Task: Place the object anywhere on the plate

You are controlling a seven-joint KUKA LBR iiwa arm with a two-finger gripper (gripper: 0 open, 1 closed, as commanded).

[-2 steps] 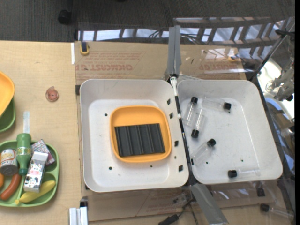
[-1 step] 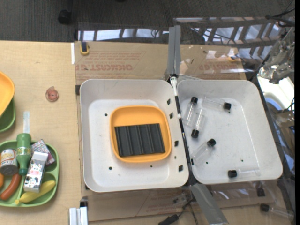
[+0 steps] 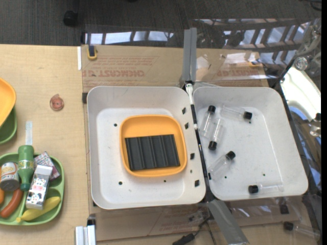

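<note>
Since nothing sits on the plate yet, the task looks to be at its very start: pick not made, obj. still to be chosen.

Nearest the camera, in the right-hand shallow white plastic bin [image 3: 278,142], a clear plastic vial with a black cap [image 3: 265,188] lies flat by the near wall. A bit further in, a second capped vial [image 3: 223,161] lies at a slant. Beyond it a pair of vials [image 3: 213,126] lie side by side, touching or nearly so, and a fifth vial [image 3: 236,112] lies close to the far wall. All are well apart from the target.

In the left-hand white bin [image 3: 102,137] is the rounded-square orange plate [image 3: 153,122], w/ a dark grey ribbed insert [image 3: 153,152] covering most of its middle.

Gripper state: can't tell from this view.

Next move, as I judge it: come down over one vial, pref. the near one since it lies alone w/ room around it. Close across its narrow body, not lengthwise. Round clear tube may roll or slip, so a centred grasp matters. Then lift, carry over the divider btwn bins, release anywhere on the plate.
</note>
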